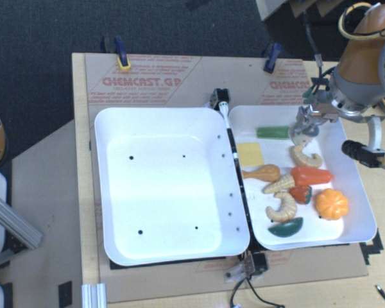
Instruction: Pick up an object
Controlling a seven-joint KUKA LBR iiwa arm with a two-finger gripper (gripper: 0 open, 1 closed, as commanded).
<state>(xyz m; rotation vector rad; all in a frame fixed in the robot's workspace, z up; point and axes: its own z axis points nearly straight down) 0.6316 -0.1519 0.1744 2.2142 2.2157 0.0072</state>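
Inside the right white plastic bin (362,201) you see nine toy foods; the metal two-finger hand (304,128) hangs beside one green stick (273,133), its grip unreadable.

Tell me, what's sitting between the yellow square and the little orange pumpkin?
In the camera view, between the yellow square and the pumpkin lie a tan drumstick-shaped toy, a pale corn-like piece and a red-orange pepper.
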